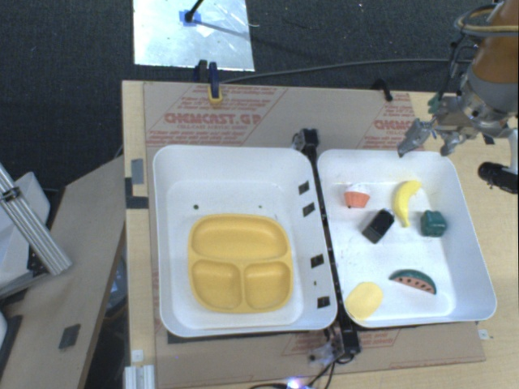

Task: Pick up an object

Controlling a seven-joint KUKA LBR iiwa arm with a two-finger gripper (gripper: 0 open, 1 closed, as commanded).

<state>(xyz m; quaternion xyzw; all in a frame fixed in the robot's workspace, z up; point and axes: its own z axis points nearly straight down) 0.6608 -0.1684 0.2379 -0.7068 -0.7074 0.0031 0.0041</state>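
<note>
Claw up high, nothing picked yet.
Your gripper (432,138) is spread wide, pinching nothing, over the right bin's (470,254) back edge; bring it down onto the banana (405,200).

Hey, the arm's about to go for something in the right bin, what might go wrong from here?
The tool hangs open over the right bin's far rim, holding nothing, so a straight descent may strike that rim. The banana, black block and green object lie close together; reaching for one may nudge another. The watermelon slice and yellow disc look flat, so fingers may slide over them.
</note>
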